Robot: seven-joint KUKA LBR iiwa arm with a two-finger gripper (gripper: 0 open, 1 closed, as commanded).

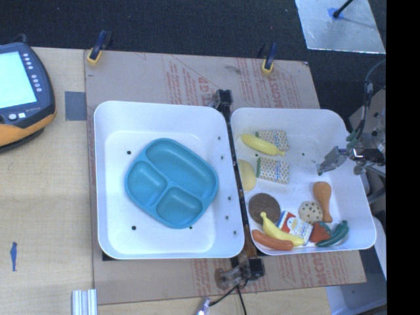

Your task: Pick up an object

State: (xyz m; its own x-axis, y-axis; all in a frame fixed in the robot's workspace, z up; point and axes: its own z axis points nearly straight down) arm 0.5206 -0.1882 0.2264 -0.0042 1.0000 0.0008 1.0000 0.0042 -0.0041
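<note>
Two shallow white bins sit side by side on a cardboard sheet clamped to a wooden bench. The right bin (341, 126) is the landmark here. To its left, touching along the shared edge, the left bin (111, 130) holds a blue divided plate (172, 183).

Inside the right bin lies a heap of toy food. Near its upper left are a yellow banana (260, 144) and two small wrapped packets (273, 138), (273, 170). Along its lower edge, packed close together, are a dark round cookie (264, 207), a second banana (279, 231), a hot dog (272, 242), a pale cookie (309, 211), a drumstick (323, 199) and a green pepper (334, 235).

The gripper (330, 161) reaches in from the bin's right rim, hovering above bare floor in the bin's upper right, just above the drumstick. Nothing sits between its fingers; whether they are spread or pressed together cannot be told at this size.

Risks, as a judgement: the gripper is over bare floor, so closing here would likely catch nothing. The lower items crowd one another, so a grab there may knock neighbours aside or slip off rounded shapes. The bin's right wall is close and could be struck.

Red printing repeats across the cardboard, too small to read. The packets' labels are also illegible. A handheld controller (20, 97) with a screen lies far left of the bins.
</note>
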